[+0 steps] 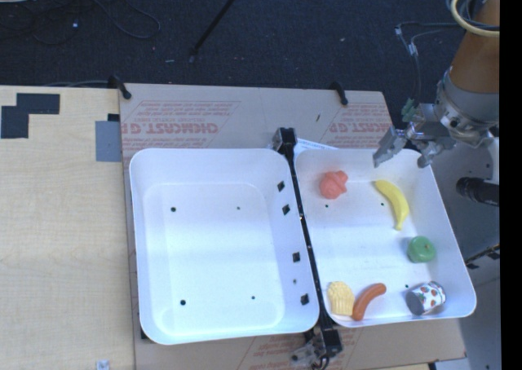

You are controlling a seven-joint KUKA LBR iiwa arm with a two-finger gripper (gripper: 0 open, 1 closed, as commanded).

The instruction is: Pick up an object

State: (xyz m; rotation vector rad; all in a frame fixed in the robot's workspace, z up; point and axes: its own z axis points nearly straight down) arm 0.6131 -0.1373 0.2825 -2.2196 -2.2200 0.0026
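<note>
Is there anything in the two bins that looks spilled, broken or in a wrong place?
Nothing stands out. The pink toy, banana, green toy, corn, sausage and small cup lie apart inside the right bin, none visibly damaged or spilled.

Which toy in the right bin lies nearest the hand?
The yellow banana, just below the hand at the bin's far right; the orange-red fruit sits further left.

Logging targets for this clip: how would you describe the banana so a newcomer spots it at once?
Look at the right-hand bin, the one holding the toys. Along its far right side, below the gripper, lies the banana. It is the one long, curved, all-yellow piece, beyond the round green toy and right of the orange-pink one.
</note>
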